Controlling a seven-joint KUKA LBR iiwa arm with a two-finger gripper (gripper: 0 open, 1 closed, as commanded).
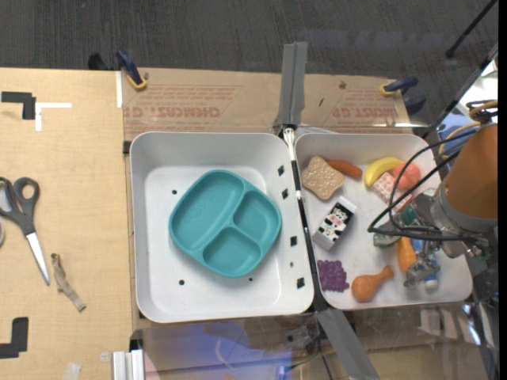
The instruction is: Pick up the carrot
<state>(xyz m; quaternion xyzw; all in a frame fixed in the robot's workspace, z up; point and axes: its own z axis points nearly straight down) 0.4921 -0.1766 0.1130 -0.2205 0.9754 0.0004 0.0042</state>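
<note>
The carrot [406, 254], a short orange piece, lies in the right white bin [360, 141] near its right side, pointing toward the front. My gripper [422, 274] hangs low over the bin floor just right of the carrot and a little nearer the front, close beside it. Whether it touches the carrot is unclear. The arm's orange band [478, 172] and black cables [404, 204] cover the bin's right edge and whatever lies beneath them.
The right bin also holds a toast slice [322, 177], a red-orange sausage [346, 167], a banana [383, 169], a pink item [398, 182], a cow-print carton [336, 222], purple grapes [333, 275] and a drumstick [371, 283]. A teal divided plate [226, 222] sits in the left bin. Scissors [24, 212] lie far left.
</note>
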